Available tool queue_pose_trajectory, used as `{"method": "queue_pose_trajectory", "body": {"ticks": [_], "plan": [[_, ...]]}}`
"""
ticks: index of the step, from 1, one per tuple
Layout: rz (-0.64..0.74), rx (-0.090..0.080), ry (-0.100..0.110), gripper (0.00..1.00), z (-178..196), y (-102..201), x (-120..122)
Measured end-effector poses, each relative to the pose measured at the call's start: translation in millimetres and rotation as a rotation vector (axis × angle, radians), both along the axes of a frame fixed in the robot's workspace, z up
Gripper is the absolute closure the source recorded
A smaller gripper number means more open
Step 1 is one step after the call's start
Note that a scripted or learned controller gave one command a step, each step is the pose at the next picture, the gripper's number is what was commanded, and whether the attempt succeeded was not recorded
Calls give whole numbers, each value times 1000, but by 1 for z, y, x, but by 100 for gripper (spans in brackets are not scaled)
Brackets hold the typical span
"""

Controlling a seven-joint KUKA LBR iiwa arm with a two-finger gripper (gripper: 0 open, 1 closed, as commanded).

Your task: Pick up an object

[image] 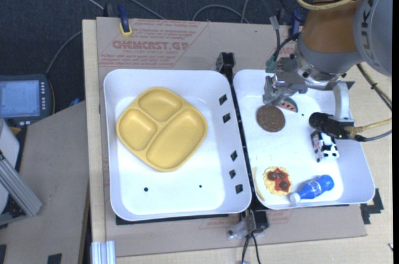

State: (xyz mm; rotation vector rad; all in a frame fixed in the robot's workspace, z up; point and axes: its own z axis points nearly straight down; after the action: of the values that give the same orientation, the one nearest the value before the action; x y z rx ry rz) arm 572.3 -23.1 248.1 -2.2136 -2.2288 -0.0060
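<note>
A: Brown disc, cookie-like (271, 118), lies flat in the right bin (355, 185), upper left part, near the divider.

B: The hand (277, 92)?

A: Directly above the disc's far edge, hanging from the orange-banded wrist. Finger spread: cannot tell from this angle. Nothing seen held between them.

B: So the disc lies which way from it?

A: Just toward the desk's (149, 38) near edge, almost underneath. Round, so no long axis to line up with.

B: Other candidates?

A: Watermelon slice toy (288, 105) just beside the hand; toy cow (325, 146) to the right; small pizza (277, 180) and blue bottle (315, 187) along the near wall. Yellow divided plate (162, 128) in the left bin (124, 194), well apart.

B: Judgement?

A: Disc is likeliest; a short straight descent would reach it.
</note>
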Motion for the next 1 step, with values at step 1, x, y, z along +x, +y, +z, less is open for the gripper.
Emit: {"method": "queue_pose_trajectory", "body": {"ticks": [1], "plan": [[0,0,1,100,5,55,-1]]}}
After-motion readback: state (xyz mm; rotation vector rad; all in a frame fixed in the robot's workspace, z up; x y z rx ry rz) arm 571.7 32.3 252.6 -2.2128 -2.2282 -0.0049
